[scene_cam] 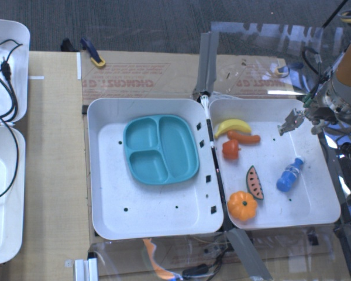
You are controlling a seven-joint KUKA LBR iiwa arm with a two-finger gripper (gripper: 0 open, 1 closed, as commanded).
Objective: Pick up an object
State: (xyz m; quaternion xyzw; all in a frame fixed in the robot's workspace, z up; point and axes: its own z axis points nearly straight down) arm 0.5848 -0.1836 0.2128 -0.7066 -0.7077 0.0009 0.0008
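Gripper (291, 122) hangs over the upper right part of the right bin (324, 212), up and to the right of the bottle (289, 175). Nothing sits between its fingers; whether they are spread or pressed together cannot be told from this slant.

Taking the bottle as the landmark: it is small and blue, lying tilted on the bin floor, apart from the other things. Just to its left lies a watermelon slice (254, 182), red with a green rind. Below and left of the bottle, by the bin's lower left corner, sits an orange pumpkin (242, 206), near the slice's lower end. Up and to the left of the bottle is a cluster: a yellow banana (232, 126), an orange-red sausage (243, 137) touching it from below, and a red pepper (230, 150) just under the sausage's left end.

Far left of the bottle, across the divider, the left bin (105, 215) holds a teal plate (161, 148) with three compartments.
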